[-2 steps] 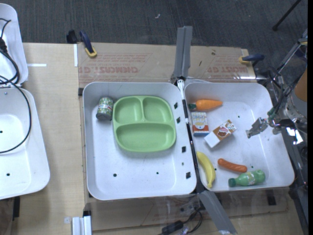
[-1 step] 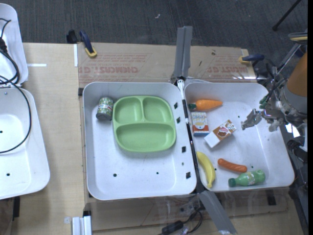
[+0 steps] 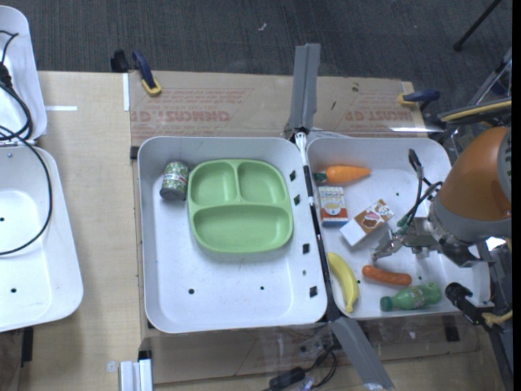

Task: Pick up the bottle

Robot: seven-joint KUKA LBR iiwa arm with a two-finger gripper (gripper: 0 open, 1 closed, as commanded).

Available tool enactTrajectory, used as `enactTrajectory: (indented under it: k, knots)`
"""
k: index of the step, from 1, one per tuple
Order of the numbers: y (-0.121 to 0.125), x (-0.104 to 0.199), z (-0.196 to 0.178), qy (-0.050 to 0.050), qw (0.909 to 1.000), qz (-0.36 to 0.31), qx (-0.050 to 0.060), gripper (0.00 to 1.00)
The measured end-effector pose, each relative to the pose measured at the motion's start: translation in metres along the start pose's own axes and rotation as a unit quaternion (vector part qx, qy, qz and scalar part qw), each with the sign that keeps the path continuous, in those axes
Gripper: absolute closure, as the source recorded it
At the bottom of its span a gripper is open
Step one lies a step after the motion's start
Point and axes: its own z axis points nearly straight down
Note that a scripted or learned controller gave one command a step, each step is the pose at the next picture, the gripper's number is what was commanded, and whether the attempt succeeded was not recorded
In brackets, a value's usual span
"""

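The bottle (image 3: pixel 412 298) is green with a green cap and lies on its side near the front wall of the right bin (image 3: pixel 370 147). My gripper (image 3: pixel 388 248) hangs in this bin, a short way behind and to the left of the bottle. It sits just above an orange sausage-shaped piece (image 3: pixel 387 276) and touches neither the bottle nor that piece as far as the view shows. The grey arm with its orange band (image 3: pixel 480 177) comes in from the right.
The right bin also holds a carrot (image 3: pixel 345 173), a small carton (image 3: pixel 331 204), a white box (image 3: pixel 366 222) and a banana (image 3: pixel 345 280). In the left bin (image 3: pixel 163 292) lie a green divided plate (image 3: pixel 240 204) and a small can (image 3: pixel 173 180).
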Motion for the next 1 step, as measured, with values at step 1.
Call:
enactTrajectory:
  k: [1]
  knots:
    - [-0.0212,0.0159,-0.0060,0.000,1.0000,0.008,0.000,0.00]
